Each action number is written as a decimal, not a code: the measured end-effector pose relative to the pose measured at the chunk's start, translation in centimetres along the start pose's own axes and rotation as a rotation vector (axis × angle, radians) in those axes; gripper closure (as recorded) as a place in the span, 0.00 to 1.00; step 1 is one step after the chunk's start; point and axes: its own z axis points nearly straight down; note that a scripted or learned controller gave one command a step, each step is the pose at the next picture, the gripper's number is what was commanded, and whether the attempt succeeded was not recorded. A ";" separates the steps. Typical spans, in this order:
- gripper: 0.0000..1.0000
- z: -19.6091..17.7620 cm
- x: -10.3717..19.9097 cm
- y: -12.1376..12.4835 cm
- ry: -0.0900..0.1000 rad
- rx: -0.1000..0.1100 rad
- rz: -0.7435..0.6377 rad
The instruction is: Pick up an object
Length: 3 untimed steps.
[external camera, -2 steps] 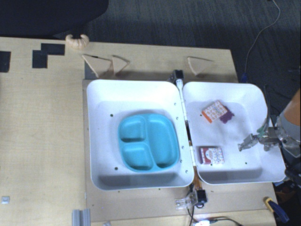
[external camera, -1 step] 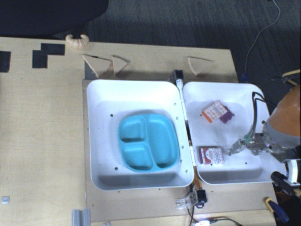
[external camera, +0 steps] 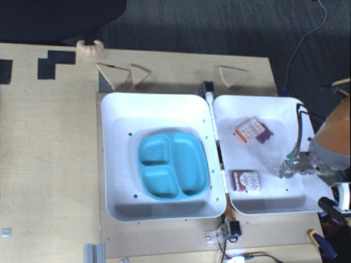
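Note:
The right bin (external camera: 285,199) holds two small packets. One with a red and white grid and a purple edge (external camera: 253,130) lies toward the back. A dark red one with a white label (external camera: 245,181) lies near the front left corner. My gripper (external camera: 289,169) hangs low over the right side of this bin, to the right of the dark red packet, apart from both. The arm's orange band (external camera: 335,130) is at the view's right edge. Nothing shows between the gripper and either packet.
The left bin (external camera: 118,147) holds a blue three-compartment tray (external camera: 173,164). A metal clamp (external camera: 207,89) sits between the bins at the back. Cables and connectors (external camera: 227,232) lie at the front edge. The wooden bench (external camera: 49,158) stretches to the left.

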 end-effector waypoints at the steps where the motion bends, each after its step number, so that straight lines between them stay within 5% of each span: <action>1: 1.00 -8.7 5.3 4.4 0.003 0.008 -0.001; 2: 1.00 -1.1 -1.6 17.0 0.002 0.010 -0.002; 3: 1.00 -2.5 3.0 18.0 0.003 0.008 -0.004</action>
